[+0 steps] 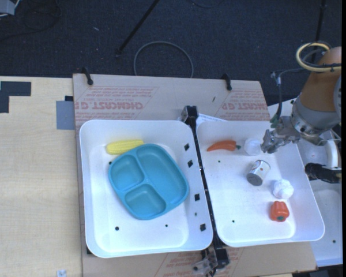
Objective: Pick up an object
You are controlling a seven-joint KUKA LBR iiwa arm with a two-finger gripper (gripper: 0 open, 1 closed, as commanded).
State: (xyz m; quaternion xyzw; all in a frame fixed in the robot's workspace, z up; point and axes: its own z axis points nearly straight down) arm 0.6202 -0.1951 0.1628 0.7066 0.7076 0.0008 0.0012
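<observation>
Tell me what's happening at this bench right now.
A grey robot arm's tool hovers at the upper right of the right white bin, beside a small white ball; nothing shows between its fingers. An orange carrot, metal cup, and red-orange pepper lie there. The left white bin holds a blue divided plate and yellow corn.

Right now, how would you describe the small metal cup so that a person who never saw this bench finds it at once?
Look in the right bin, the one without the blue divided plate. Near its middle, below the gripper, the small metal cup lies tipped on its side. It is the only silver-grey thing there; its neighbours are two white balls, an orange carrot and a red-orange pepper.
</observation>
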